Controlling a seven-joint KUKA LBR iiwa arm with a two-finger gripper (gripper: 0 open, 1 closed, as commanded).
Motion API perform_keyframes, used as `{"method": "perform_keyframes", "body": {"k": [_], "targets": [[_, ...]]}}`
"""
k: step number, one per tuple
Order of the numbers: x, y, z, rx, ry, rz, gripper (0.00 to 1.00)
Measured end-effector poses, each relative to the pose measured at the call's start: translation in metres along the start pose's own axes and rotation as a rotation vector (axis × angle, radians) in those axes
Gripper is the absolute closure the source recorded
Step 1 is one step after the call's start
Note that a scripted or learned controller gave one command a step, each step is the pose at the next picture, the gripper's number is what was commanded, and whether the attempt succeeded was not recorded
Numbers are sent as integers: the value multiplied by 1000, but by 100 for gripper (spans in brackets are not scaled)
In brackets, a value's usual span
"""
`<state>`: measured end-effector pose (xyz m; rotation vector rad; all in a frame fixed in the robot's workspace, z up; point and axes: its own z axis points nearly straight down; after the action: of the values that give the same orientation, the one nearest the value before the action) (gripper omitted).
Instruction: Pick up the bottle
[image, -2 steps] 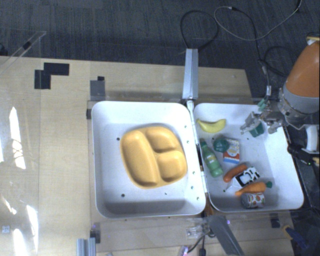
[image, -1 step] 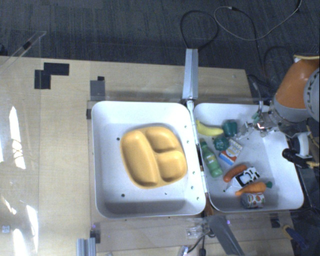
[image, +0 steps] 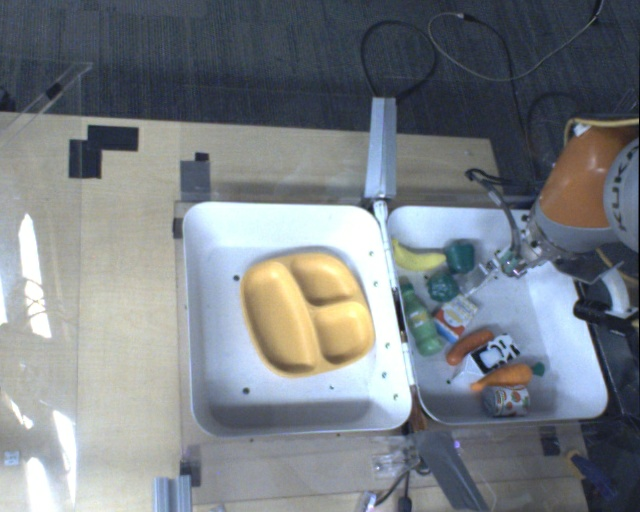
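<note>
Over rt bin's (image: 585, 400) far side, arm (image: 590, 195) reaches in, gripper (image: 512, 262) (finger state unclear) near green bottle (image: 423, 325).

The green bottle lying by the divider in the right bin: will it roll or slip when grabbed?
The green bottle lies on its side, so a nudge would probably roll it. It looks like small smooth plastic, likely light and somewhat slippery. It sits tight against the bin wall with a banana close above it, so finger room seems limited.

Looking like a robotics lab: wooden bench (image: 120, 300) carrying two white bins (image: 200, 330) on metal rails (image: 381, 150), loose cables (image: 440, 40) trailing over grey carpet (image: 200, 50).
</note>
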<state>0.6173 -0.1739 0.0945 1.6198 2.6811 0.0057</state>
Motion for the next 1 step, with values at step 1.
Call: {"method": "perform_keyframes", "body": {"k": [1], "targets": [[19,69,5,7,-1,164,0]]}}
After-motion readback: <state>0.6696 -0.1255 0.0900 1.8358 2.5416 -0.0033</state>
